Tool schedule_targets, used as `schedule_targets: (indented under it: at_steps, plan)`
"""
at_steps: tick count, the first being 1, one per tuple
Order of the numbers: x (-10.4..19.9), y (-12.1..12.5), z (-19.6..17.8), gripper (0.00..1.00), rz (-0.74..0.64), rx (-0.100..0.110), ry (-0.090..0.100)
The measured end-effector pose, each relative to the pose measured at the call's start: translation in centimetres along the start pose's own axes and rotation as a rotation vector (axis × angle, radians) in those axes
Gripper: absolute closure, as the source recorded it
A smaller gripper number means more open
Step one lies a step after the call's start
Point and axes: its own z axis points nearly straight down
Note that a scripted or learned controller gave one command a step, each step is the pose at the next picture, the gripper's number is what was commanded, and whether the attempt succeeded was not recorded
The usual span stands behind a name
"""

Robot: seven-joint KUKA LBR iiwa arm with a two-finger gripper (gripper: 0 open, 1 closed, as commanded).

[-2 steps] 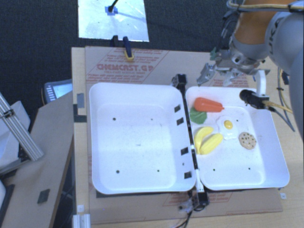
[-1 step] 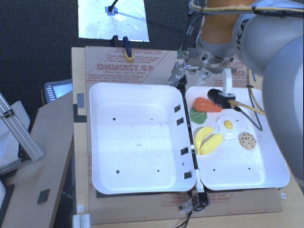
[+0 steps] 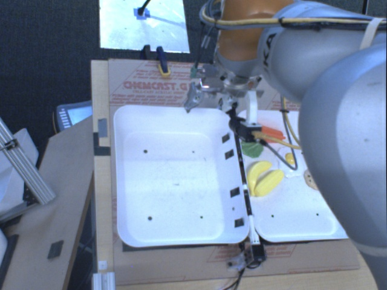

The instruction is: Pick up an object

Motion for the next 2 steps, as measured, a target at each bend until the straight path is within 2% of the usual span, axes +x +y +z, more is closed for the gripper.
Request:
schedule_targets:
  at_steps: [1, 2]
  plan:
    - [6.0, 0.1, -2.0, 0.00, 0.001, -0.001, 0.001]
    - [11.2, 0.2, -7.4, 0.00, 0.002, -0.004, 0.001]
